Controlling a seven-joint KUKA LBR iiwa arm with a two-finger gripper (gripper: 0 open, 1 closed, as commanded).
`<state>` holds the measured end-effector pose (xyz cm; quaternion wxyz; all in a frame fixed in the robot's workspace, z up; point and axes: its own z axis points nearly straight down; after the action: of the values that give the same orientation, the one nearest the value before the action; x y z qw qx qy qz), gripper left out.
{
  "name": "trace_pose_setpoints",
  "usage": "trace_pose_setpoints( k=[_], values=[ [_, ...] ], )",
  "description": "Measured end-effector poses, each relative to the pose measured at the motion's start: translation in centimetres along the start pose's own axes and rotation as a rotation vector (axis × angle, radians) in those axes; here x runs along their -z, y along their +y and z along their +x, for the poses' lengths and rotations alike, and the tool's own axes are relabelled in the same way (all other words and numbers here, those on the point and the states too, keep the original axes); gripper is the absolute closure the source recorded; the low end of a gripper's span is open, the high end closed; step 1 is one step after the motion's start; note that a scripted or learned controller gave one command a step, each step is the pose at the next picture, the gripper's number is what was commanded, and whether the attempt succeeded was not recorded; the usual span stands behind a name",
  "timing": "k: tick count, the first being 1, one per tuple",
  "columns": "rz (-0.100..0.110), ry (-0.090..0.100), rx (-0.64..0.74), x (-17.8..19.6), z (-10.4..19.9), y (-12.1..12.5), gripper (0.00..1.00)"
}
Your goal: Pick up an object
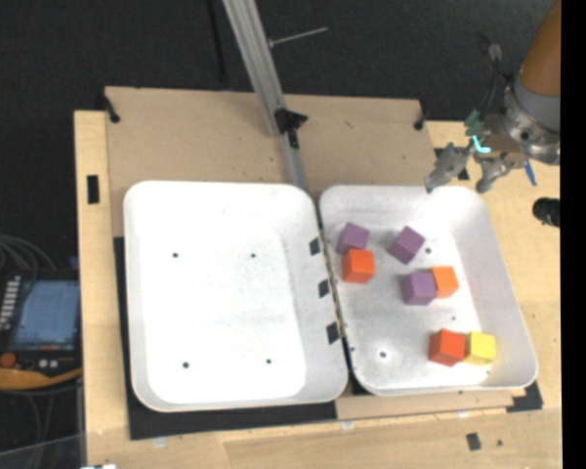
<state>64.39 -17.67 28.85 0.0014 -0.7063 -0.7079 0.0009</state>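
Wooden desk [93, 262] bearing two white bins, seven blocks in one.
Right bin [498, 262] holds three purple blocks [353, 236] [406, 244] [419, 287], three orange blocks [358, 265] [444, 280] [448, 346] and one yellow block [481, 347]; beside it the left bin [146, 262]. Gripper [466, 174], fingers apart and holding nothing, hangs over the right bin's far rim.

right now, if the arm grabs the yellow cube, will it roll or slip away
The yellow cube looks flat-faced, so it probably won't roll. It looks rigid and should keep its shape when squeezed. It touches an orange cube near the bin wall, so a push would likely shove both.
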Motion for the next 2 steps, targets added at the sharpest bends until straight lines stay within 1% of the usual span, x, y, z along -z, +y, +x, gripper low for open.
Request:
trace_pose_setpoints(
  k=[1, 2],
  values=[
    [-0.003, -0.004, 0.002, 0.3, -0.1, 0.0, 0.0],
    [0.001, -0.003, -0.003, -4.0, -0.7, 0.1, 0.0]
  ],
)
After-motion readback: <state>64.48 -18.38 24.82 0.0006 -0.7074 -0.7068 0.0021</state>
